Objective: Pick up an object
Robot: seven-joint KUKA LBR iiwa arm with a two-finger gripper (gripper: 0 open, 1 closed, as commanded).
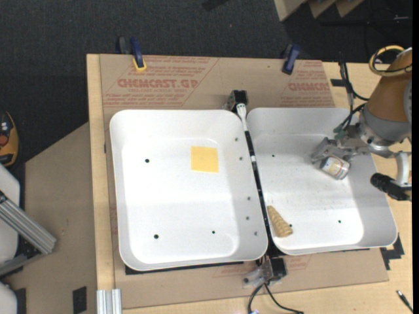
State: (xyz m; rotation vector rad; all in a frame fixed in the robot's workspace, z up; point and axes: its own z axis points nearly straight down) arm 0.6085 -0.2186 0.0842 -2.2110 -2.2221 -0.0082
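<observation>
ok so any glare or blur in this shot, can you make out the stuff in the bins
Camera view: even light, white bins slightly washed out; yellow square crisp; tan ridged piece clear; the object at the gripper is soft and hard to identify.

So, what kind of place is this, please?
Probably a robotics lab set up for picking tests. Two white bins sit on a board clamped with blue clamps, and the arm reaches over the right bin, which holds a small jar.

Just one fixed cam up high, looking down at a slant over the counter (196, 77) and both bins (177, 195).
</observation>
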